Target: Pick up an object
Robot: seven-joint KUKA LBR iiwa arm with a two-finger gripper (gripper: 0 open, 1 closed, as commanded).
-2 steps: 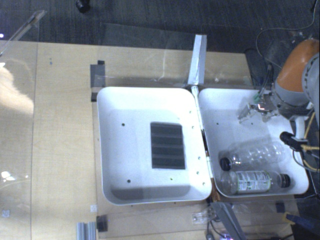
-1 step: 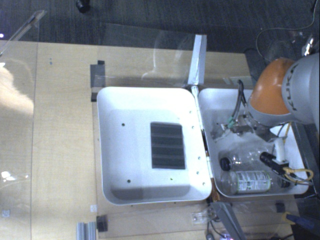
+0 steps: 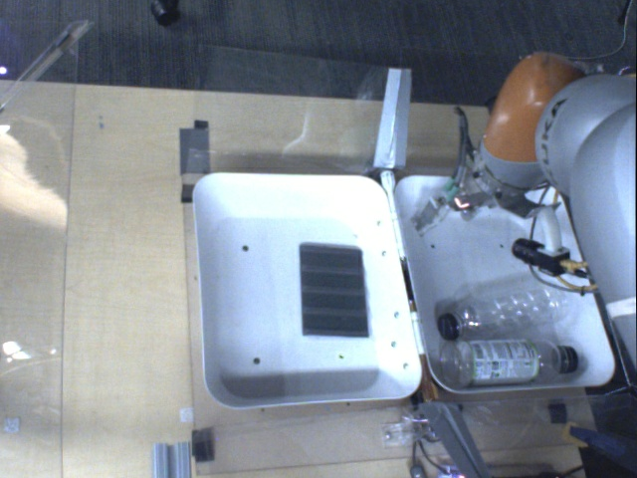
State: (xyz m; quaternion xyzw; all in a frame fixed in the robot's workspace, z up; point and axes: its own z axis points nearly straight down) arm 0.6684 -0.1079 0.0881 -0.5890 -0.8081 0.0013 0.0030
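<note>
Grey two-finger claw (image 3: 450,203) poised over the far end of the right shallow white bin (image 3: 597,352); jaw state impossible to tell. Nearer the camera, well apart from the claw, 2 clear plastic bottles with black caps: one (image 3: 498,315) unlabelled, one (image 3: 508,360) labelled. Leftward, the left white bin (image 3: 224,267) with a dark ribbed rectangular pad (image 3: 334,290).

A bulky grey arm (image 3: 597,157) wears a rounded orange band (image 3: 523,108), with thin cables (image 3: 557,262) trailing beside it.

I see a pale wooden bench (image 3: 109,297) under bright glare at its left side, dark grey carpeted floor (image 3: 318,18) beyond its far edge, and a clear plastic sheet (image 3: 40,217) over the left part.
</note>
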